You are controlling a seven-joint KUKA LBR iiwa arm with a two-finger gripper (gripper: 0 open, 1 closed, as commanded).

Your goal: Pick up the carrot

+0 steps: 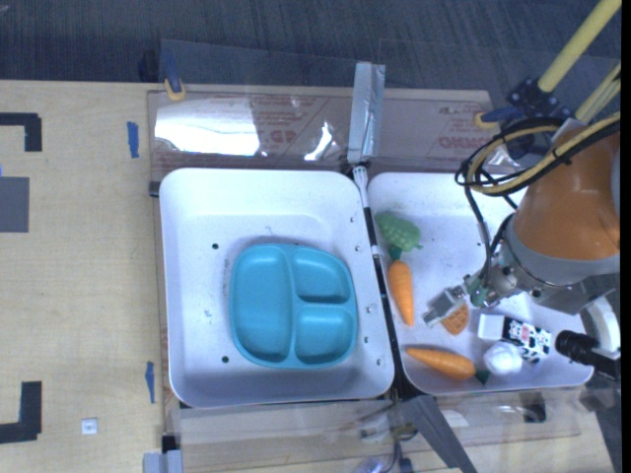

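Two orange carrots lie in the right bin (434, 210). One carrot (400, 292) points up and down near the bin's left wall. The other carrot (441, 362) lies flat along the front wall. My gripper (452, 305) hangs low over the bin's middle, just right of the upright carrot and above the flat one. A small orange piece (455, 321) sits directly under the gripper's tip. Whether it is touching that piece is unclear.
A green leafy toy (398, 231) lies behind the carrots. A white ball (502, 360) and a black-and-white spotted toy (527, 338) sit at the front right. The left bin (187, 205) holds a blue divided plate (294, 304). Yellow cables trail at the upper right.
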